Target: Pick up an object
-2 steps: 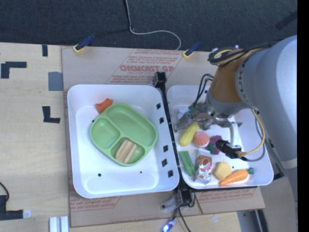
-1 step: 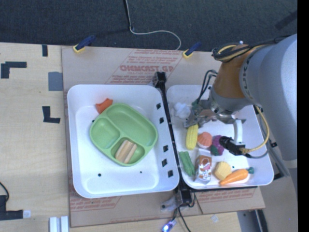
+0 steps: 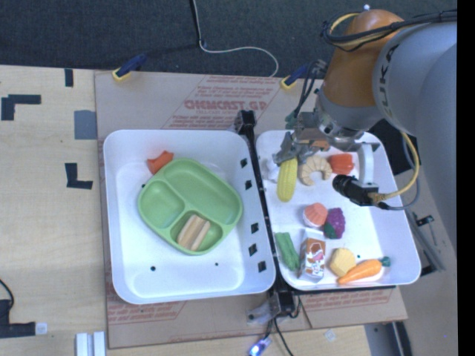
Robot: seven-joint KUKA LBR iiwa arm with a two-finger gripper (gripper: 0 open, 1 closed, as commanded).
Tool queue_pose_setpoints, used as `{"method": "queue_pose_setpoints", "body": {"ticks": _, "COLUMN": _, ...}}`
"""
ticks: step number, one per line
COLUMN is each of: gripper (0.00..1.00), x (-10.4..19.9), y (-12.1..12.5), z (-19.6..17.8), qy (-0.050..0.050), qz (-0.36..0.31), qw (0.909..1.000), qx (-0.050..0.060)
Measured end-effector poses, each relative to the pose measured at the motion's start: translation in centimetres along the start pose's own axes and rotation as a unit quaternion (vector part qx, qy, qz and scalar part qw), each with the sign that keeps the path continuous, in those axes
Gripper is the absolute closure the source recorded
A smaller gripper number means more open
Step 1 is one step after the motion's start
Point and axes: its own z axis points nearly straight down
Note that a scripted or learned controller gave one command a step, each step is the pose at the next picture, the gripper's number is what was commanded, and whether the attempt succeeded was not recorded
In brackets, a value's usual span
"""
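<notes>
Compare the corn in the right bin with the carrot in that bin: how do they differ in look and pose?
The corn is yellow, while the carrot is orange with a green tip. The corn stands lengthwise up the view near the bin's far end, just under the gripper; the carrot lies nearly crosswise at the near right corner, far from the gripper. The carrot tapers; the corn is blunter. Both are elongated toy foods lying flat in the right bin.
</notes>
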Motion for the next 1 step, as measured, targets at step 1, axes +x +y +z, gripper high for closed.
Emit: {"method": "queue_pose_setpoints", "body": {"ticks": 1, "gripper": 1.0, "x": 2.46, "y": 1.59, "z": -0.98, "qy": 0.0, "qz": 0.002, "qw": 1.0, "qx": 0.006}}
